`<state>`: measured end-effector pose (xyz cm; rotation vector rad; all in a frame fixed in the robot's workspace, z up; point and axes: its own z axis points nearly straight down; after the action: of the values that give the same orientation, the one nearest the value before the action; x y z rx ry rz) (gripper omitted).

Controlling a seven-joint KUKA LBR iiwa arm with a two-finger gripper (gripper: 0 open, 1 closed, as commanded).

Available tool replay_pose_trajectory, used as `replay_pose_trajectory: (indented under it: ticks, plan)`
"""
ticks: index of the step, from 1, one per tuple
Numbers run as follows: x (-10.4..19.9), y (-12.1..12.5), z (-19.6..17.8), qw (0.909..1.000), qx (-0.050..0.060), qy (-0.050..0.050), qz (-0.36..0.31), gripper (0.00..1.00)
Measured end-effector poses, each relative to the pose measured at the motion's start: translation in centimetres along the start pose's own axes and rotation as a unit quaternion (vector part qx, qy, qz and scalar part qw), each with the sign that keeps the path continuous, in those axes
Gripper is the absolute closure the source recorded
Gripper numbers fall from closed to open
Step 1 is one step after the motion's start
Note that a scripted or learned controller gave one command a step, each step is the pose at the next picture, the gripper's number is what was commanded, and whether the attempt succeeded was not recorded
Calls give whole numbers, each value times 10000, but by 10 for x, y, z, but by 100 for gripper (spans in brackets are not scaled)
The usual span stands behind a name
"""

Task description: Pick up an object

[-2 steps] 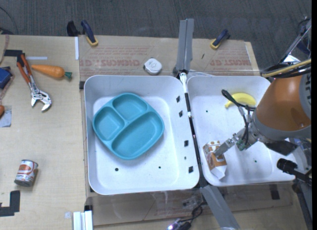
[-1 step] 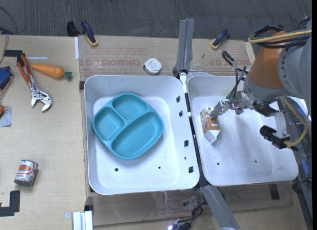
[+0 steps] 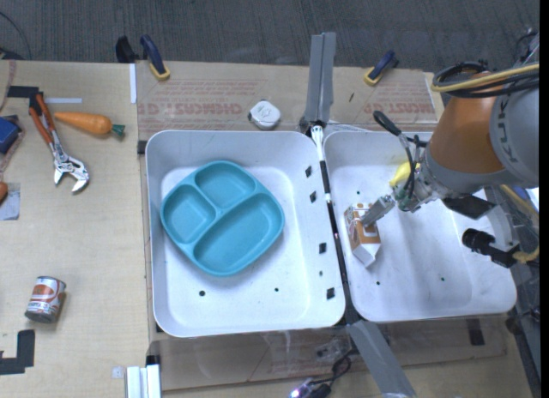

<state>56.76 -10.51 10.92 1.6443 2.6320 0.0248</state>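
Tool (image 3: 374, 213) over carton (image 3: 364, 235), near right bin (image 3: 446, 302) left wall.

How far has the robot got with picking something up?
Done so far: the arm has reached into the right bin, and the gripper is down at the small brown and white carton. In hand: nothing I can be sure of, since the carton sits on the bin floor. Left to do: grab it and lift. The blue divided plate sits in the left bin.
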Motion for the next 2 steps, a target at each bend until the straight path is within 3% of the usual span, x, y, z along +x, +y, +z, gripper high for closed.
replay_pose_trajectory:
  ticks: [1, 2]
  plan:
    - [21, -46, -1, 9892, -8, 9, 1466, 0]
    - [-35, 16, 18, 9791, 186, 69, 2022, 0]
